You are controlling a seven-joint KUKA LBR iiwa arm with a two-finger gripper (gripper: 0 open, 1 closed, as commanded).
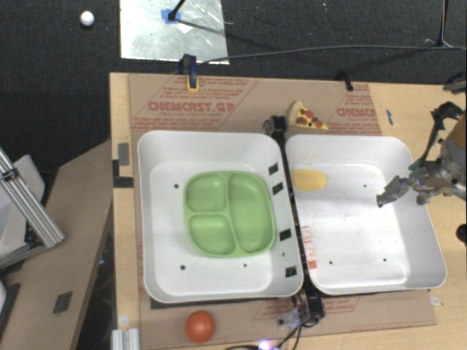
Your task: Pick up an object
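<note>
Hand [398,189] at right edge of frame, over right bin [365,268], nothing seen in it; can't tell if released or clenched. Yellow piece [309,180] in that bin's upper left, apart from hand. Green tray [228,214] in left bin [164,195].

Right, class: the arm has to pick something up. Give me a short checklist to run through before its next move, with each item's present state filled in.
1. Target in a bin: the yellow piece lies in the right bin, near its upper-left corner. Ok.
2. Gripper over that bin: ok.
3. Gripper above the target: not ok; it hangs toward the bin's right side, apart from the piece.
4. Fingers open: cannot tell.
5. Gripper free of load: nothing visible in it; ok.
6. Path to the piece: bare bin floor between them. Ok.
</note>
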